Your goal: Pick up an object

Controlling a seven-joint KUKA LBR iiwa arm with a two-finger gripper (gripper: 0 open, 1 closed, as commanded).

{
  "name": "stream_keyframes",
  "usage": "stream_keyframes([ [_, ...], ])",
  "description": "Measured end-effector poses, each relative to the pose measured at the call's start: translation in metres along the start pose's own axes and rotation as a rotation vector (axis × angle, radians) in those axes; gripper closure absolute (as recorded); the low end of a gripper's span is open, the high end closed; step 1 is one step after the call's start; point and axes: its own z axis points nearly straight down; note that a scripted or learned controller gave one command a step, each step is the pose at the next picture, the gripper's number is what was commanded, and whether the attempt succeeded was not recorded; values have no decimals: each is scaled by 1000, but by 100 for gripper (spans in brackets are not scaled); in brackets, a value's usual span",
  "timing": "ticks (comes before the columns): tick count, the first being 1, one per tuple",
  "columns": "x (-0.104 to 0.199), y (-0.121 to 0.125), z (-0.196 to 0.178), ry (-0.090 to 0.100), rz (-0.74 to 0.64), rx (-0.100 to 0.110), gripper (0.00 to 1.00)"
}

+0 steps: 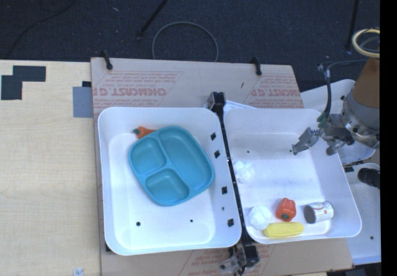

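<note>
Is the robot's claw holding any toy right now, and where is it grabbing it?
No, nothing is held. The gripper hangs above bare floor of the right bin, and no object sits between its fingers.

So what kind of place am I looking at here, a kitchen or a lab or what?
Most likely a robotics lab bench set up for grasping trials, not a kitchen: two white bins side by side, toy food like a corn cob, cables on dark carpet, and a robot end effector reaching in.
</note>
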Motion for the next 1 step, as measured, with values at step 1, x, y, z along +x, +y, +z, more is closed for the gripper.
stream_keyframes([
  [1, 0, 2, -6, -3, -1, -11, 0],
])
